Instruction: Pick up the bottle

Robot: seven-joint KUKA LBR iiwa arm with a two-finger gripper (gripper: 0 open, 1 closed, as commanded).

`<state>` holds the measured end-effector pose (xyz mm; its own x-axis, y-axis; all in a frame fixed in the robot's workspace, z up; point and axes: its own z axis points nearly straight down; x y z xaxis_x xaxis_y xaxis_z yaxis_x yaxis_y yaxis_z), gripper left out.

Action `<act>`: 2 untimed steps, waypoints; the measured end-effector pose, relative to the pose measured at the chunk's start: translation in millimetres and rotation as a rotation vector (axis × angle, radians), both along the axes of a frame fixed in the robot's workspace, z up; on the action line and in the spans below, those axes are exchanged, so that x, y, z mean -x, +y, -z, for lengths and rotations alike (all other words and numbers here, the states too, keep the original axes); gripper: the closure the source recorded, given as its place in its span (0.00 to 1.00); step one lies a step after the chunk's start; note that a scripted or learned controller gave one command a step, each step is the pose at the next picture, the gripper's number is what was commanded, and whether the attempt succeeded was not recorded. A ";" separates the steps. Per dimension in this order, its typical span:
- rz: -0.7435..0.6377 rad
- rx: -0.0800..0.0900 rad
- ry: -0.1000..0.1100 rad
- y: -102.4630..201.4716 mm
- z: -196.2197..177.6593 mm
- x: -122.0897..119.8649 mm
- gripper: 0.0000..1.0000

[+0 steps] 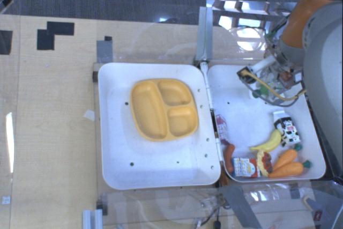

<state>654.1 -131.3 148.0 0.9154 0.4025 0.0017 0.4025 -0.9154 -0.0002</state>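
Claw (270, 80) hovers over the far corner of the right bin (236, 110); whether it is set wide or narrow cannot be told. Cow-patterned bottle (288, 131) lies below the claw in the view, well apart from it and just beside the banana (268, 142). Risk: a descent offset toward the banana takes fruit instead, and a closing stroke on the bottle's rounded body may squeeze it out sideways. Count — one bottle, one banana, two carrots (289, 169), one juice carton (244, 167), one yellow plate (161, 107), two bins.
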 end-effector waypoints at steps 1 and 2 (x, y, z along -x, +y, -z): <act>0.026 0.004 -0.014 -11.9 23.8 -1.9 1.00; 0.096 0.011 -0.020 -20.9 28.8 -9.1 1.00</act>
